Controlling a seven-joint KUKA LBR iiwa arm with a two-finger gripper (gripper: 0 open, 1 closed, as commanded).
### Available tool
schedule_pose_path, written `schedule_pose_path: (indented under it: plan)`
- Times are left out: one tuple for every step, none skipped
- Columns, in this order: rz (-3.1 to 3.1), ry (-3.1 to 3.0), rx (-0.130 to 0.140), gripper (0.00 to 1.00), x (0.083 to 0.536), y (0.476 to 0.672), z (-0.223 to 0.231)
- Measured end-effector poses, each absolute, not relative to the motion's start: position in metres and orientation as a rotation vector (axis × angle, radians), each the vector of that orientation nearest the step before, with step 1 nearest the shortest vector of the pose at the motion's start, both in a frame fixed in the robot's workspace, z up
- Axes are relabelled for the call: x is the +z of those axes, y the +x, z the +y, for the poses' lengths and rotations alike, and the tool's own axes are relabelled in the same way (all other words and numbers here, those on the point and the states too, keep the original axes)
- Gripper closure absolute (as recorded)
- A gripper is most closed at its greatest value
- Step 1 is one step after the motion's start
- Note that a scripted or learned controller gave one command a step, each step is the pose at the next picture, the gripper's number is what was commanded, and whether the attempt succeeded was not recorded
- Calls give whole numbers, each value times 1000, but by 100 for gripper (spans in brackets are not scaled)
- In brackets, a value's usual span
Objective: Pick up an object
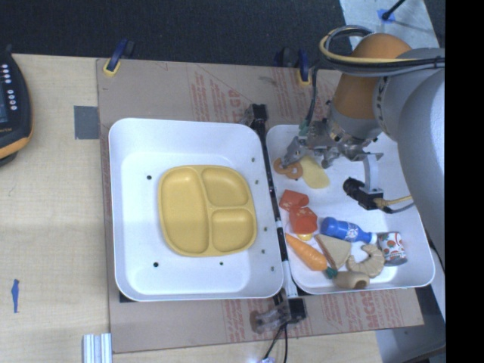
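Note:
My gripper (306,159) hangs over the far left corner of the right bin (412,237), open, with nothing between its fingers. One finger (289,158) is just above a small brown ring-shaped piece (288,170). A pale yellow lemon-like piece (317,177) lies right beside it, below the gripper. Nearer the front lie a red piece (293,200), a red-orange piece (305,221), an orange carrot (306,252), a blue bottle (344,229), a tan wedge (335,251), a tan lump (352,280) and a small red-and-white can (392,248).
The left bin (132,165) holds a yellow divided plate (206,209). The ridge where the two bins meet (273,203) runs close to the gripper's left. A black and orange handset (10,104) lies at the bench's far left edge.

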State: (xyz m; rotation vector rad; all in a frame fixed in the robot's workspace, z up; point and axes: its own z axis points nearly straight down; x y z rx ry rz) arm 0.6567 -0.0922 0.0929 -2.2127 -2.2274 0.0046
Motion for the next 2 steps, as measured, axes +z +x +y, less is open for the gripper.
schedule_pose_path:
  plan:
    - [-2224, -2216, 4, 0, 93, 657, -94]
    - [-2225, -2218, 2, 0, 93, 657, -102]
